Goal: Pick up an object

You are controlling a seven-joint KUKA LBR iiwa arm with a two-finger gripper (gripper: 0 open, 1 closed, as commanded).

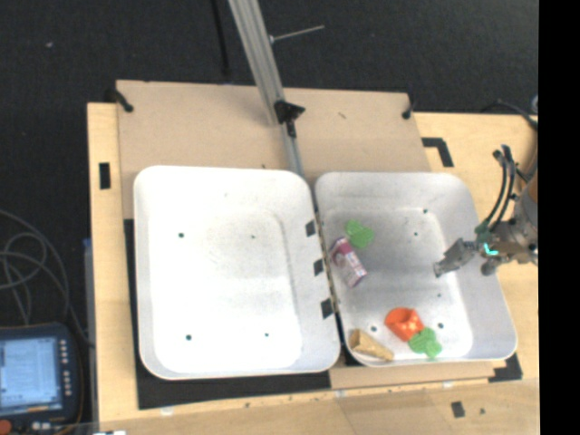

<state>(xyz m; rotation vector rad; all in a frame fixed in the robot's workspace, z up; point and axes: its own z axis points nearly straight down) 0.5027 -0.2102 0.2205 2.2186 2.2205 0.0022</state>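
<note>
Tablet (32, 370) sat nearest camera, bottom left. 2 bins: left bin (227, 270), right bin (399, 198). Right bin held pink packet (348, 261), orange piece (403, 322), tan wedge (370, 343), 2 green bits (360, 235) (424, 343). Gripper (467, 256) hovered at right wall, held nothing; finger spread: cannot tell. Pick not yet made. Mid-floor open; wedge, lower green bit crowded front rim.

Dark floor (91, 25) around wooden bench (353, 120)
</note>
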